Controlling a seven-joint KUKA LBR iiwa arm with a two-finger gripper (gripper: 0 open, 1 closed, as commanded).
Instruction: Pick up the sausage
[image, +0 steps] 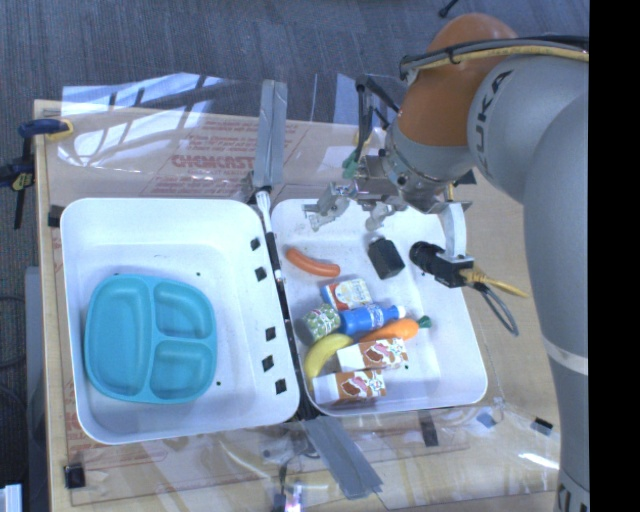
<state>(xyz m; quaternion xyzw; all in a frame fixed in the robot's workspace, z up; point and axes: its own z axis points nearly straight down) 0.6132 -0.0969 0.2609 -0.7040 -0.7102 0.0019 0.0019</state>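
The sausage (312, 264), orange-red and short, lies in the upper left part of the right bin (470, 350), close to the divider. My gripper (350, 212) hangs over the bin's far edge, above and a little to the right of the sausage, apart from it. Its fingers (322, 212) stand spread open with nothing between them.
A black block (385, 257) sits just right of the sausage. In front of it crowd a small carton (350, 292), a blue bottle (368, 319), a green can (321, 322), a carrot (397, 330), a banana (325, 352) and two cartons (372, 355). The left bin (100, 225) holds a blue sectioned tray (150, 338).
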